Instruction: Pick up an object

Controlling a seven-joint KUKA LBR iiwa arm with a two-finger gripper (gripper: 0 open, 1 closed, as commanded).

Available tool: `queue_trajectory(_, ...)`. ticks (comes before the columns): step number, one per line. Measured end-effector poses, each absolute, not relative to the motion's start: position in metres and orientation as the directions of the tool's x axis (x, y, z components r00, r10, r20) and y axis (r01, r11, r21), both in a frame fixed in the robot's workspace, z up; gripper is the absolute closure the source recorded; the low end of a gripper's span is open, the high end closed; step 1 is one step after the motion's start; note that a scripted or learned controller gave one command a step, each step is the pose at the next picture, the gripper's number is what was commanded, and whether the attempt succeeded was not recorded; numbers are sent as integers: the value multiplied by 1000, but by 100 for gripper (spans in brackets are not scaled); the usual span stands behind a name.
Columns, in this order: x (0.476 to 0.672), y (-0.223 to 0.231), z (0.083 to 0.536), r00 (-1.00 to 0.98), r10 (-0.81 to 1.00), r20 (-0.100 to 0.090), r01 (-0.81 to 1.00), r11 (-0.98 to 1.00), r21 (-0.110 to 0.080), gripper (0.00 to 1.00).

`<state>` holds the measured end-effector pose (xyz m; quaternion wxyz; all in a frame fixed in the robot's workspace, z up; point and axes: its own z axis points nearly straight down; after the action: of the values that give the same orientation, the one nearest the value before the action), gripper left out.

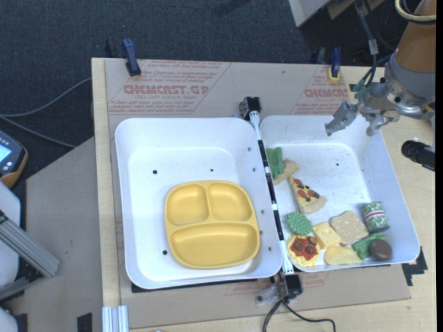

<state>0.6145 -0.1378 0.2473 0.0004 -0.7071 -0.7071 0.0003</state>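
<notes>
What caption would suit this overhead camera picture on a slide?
Robot tool hovers open over the right bin of toy food; a yellow divided plate sits in the left bin.

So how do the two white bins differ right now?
The left bin holds a single item, a yellow divided plate; the right bin holds many small toy foods, including a pizza slice and a green-striped can. The hand sits above the right bin's far edge, away from the left bin. Both are shallow, white and side by side.

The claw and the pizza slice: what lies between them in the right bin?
In the camera view, only bare white bin floor lies between the claw and the pizza slice.
</notes>
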Motion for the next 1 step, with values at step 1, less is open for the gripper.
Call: queue_trajectory(1,575,-100,90,-1,1000,6,1000,1,-19,0)
